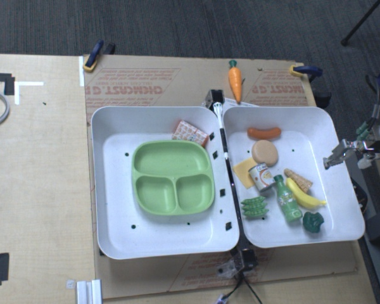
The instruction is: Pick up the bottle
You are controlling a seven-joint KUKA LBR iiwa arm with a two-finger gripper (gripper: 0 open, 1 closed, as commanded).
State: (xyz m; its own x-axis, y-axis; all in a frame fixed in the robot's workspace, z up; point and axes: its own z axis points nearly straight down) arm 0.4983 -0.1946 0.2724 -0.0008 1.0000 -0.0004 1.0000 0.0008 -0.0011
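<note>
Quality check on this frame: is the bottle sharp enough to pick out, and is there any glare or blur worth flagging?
Camera view: lighting is even and soft, with mild glare on the right bin's white floor. The green bottle is small and slightly soft but separable from the banana beside it. The gripper at the right edge is small and blurred, so its fingers are unreadable.

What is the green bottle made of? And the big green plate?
The bottle looks like clear green plastic: it is see-through and shiny, though I can't be sure. The green plate looks like matte plastic, smooth and evenly coloured, with three moulded compartments.
</note>
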